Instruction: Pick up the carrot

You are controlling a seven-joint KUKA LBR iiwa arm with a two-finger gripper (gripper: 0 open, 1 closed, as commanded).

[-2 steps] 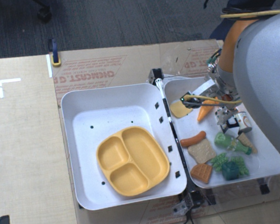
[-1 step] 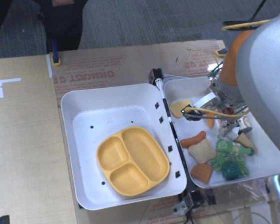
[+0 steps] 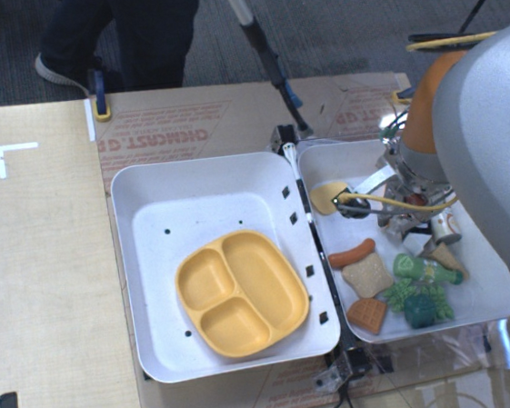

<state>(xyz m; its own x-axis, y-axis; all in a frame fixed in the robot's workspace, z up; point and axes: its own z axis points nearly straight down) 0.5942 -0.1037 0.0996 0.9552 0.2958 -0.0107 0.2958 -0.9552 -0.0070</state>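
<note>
Toward the worktop's front edge, in the arm-side shallow white bin (image 3: 495,283): stubby orange plastic carrot (image 3: 367,316), apparently light, stiff, slick. Best pinched across its middle. End effector (image 3: 412,215) mid-bin, open or closed impossible to tell.

Grey carpet floor (image 3: 343,15) — light wood bench (image 3: 46,295).

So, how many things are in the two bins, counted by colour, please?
Yellow: 2, the divided plate and a round slice
Orange-red: 2, the sausage and a wedge
Tan: 1, the bread slice
Green: 3, leafy pieces
Total: 8
</note>
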